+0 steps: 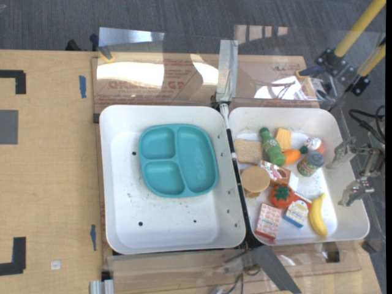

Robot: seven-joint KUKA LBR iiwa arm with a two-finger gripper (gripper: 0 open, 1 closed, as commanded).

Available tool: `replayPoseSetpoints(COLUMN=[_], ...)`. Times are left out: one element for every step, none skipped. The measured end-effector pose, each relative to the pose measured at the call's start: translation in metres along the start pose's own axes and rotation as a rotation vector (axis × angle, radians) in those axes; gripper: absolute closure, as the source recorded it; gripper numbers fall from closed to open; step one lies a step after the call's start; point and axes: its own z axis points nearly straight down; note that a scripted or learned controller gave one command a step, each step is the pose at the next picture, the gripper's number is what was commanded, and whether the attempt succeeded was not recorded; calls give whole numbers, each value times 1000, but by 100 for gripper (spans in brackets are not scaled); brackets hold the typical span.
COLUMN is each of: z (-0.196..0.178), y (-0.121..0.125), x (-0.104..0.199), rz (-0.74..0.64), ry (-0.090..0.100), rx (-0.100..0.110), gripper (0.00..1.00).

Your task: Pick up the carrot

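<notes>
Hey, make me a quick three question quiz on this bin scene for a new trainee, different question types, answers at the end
1. True or false: the teal divided plastic plate lies in the left white bin.
2. Which sits nearest the small orange carrot? A) green bottle B) yellow banana C) red tomato
3. Fill in: the banana lies near the right bin's ___ corner in the view.

Key: 1 true; 2 A; 3 lower right.

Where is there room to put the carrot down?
Bare floor rings the teal plate in the left bin, widest along its near edge. The right bin is crowded: the carrot is wedged among toys, with the banana nearer.
</notes>
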Motion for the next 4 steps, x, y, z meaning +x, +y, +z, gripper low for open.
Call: replayPoseSetpoints(z=[159,170,157,-12], y=[24,45,46,63], x=[-63,-126,-129,-98], rz=[251,285,283,376], ry=[0,-8,-18,-14], rx=[0,1,2,0], gripper=[0,0,100,100])
